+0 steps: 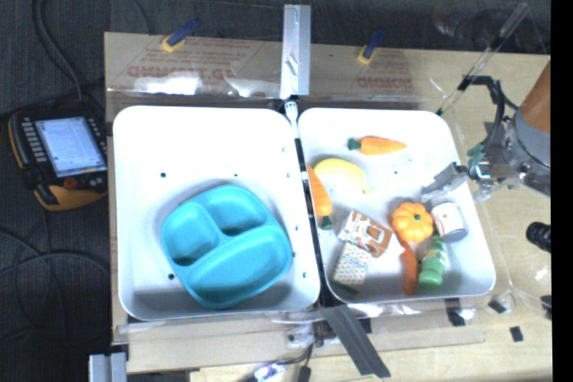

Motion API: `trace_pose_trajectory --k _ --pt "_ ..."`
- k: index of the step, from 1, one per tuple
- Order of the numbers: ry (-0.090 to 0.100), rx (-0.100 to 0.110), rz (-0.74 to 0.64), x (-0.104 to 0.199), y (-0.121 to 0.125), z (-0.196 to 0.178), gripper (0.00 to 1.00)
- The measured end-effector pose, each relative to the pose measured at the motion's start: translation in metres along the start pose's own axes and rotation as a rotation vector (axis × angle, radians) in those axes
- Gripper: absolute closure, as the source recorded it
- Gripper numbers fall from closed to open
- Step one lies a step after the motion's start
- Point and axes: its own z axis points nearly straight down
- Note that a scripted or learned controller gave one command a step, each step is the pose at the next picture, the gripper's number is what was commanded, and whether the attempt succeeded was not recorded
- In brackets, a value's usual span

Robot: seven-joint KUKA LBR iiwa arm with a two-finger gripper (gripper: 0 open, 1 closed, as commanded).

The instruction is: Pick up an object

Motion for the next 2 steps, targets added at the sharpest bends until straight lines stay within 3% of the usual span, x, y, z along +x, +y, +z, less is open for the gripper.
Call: trace_pose_trajectory --k 1,2 --pt "0.000 0.001 -0.093 -0.002 0.037 0.114 0.00" --pt "-0.005 -0.014 -0.088 0.004 0.015 0.157 0.00"
